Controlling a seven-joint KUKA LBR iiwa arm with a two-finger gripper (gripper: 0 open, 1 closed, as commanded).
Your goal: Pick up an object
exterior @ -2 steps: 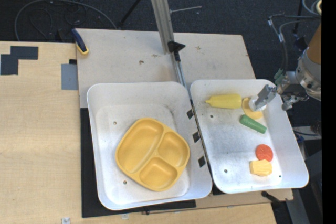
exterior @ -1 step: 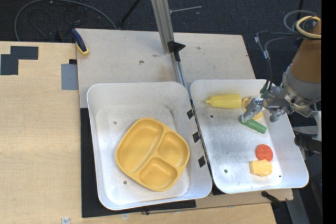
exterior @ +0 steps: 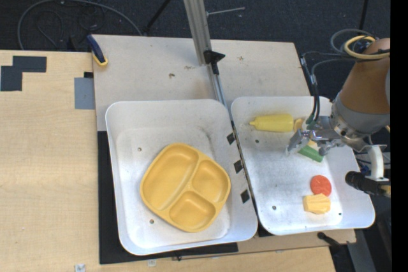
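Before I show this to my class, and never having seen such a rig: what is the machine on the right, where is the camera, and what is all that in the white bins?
The picture comes from one camera fixed above the bench, looking down at a slant. The grey and orange shape on the right is a robot arm; at its end is a gripper, two fingers for pinching things. Its job is to pick up an object.

Two shallow white bins sit side by side. The left bin holds a yellow plate with three compartments. The right bin holds a yellow corn cob, a green piece, a red piece and a yellow piece.

The gripper is low over the green piece. I cannot tell whether it holds anything.
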